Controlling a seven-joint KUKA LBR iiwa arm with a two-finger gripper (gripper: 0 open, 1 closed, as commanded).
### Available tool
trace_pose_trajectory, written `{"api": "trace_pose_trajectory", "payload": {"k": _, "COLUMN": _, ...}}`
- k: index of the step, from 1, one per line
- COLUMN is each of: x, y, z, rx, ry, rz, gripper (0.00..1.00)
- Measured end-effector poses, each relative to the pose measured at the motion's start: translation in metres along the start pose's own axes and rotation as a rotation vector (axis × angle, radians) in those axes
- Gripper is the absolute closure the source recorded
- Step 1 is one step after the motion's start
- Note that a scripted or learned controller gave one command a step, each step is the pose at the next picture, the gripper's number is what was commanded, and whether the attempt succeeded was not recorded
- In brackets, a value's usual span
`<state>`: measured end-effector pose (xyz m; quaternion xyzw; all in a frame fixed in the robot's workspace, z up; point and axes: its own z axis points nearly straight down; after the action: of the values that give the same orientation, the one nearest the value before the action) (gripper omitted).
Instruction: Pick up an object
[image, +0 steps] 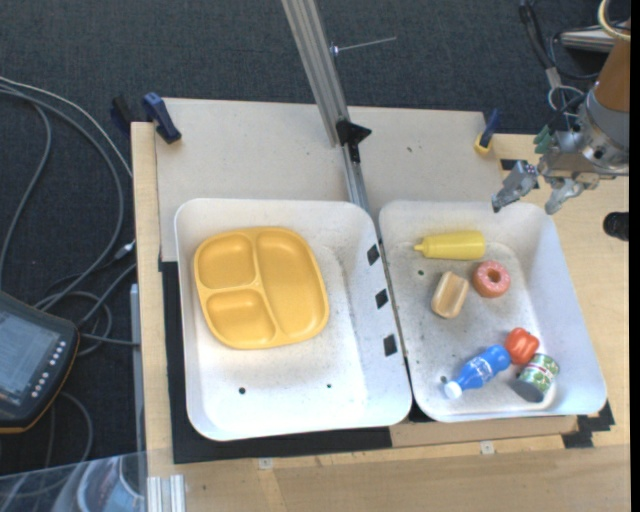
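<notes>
The right bin (570, 300) holds a yellow mustard bottle (452, 244), a tan bread roll (449, 295), a pink donut (491, 279), a blue bottle (476, 370), a red pepper (522, 345) and a green-labelled can (536, 378). My gripper (532, 193) hangs above the bin's far right corner, open, its two fingers spread with nothing between them. It is up and to the right of the mustard bottle and donut, apart from both.
The left bin (200, 395) holds a yellow divided plate (261, 286). A metal pole (318, 62) rises from the bench behind the bins. Blue clamps (160, 115) sit at the bench's back corners. Cables and a tablet (30, 360) lie left of the bench.
</notes>
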<state>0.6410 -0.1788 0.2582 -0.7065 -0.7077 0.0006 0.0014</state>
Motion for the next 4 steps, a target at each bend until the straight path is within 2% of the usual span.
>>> {"api": "trace_pose_trajectory", "payload": {"k": 1, "x": 0.000, "y": 0.000, "z": 0.000, "rx": 0.000, "ry": -0.001, "rz": 0.000, "gripper": 0.00}}
{"api": "trace_pose_trajectory", "payload": {"k": 3, "x": 0.019, "y": -0.005, "z": 0.115, "rx": 0.005, "ry": 0.001, "rz": 0.000, "gripper": 0.00}}
{"api": "trace_pose_trajectory", "payload": {"k": 4, "x": 0.020, "y": -0.004, "z": 0.166, "rx": -0.001, "ry": -0.001, "rz": 0.000, "gripper": 0.00}}
